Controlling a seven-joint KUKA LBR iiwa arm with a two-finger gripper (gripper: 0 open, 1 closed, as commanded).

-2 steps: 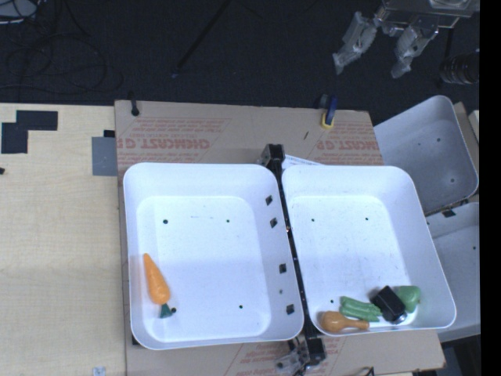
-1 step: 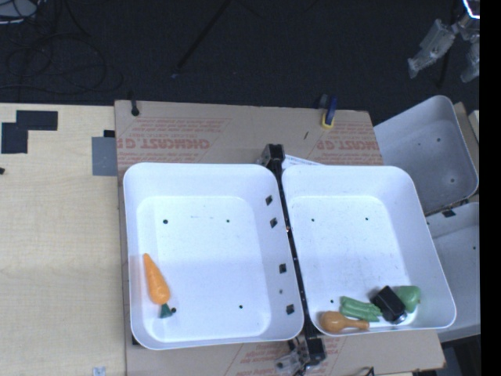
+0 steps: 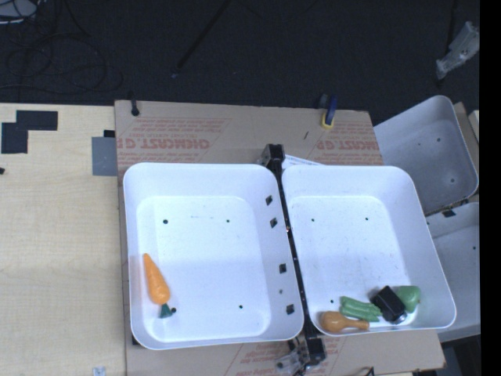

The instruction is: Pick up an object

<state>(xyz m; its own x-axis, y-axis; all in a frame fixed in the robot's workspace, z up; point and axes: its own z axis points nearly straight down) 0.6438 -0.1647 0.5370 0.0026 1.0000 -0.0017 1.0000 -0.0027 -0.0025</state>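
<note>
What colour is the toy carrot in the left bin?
Orange, with a small dark green top; the carrot shows in the camera view.

Smooth glossy white plastic bins (image 3: 200, 180), brown printed cardboard (image 3: 235, 135) beneath, pale matt wood-grain bench (image 3: 55, 249).

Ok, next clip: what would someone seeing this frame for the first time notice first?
Probably the bright orange carrot lying alone near the front left corner of the left bin. Next, the small cluster at the front of the right bin: a green vegetable, a black block beside a green piece, and a tan pear-shaped item, all packed close together.
</note>
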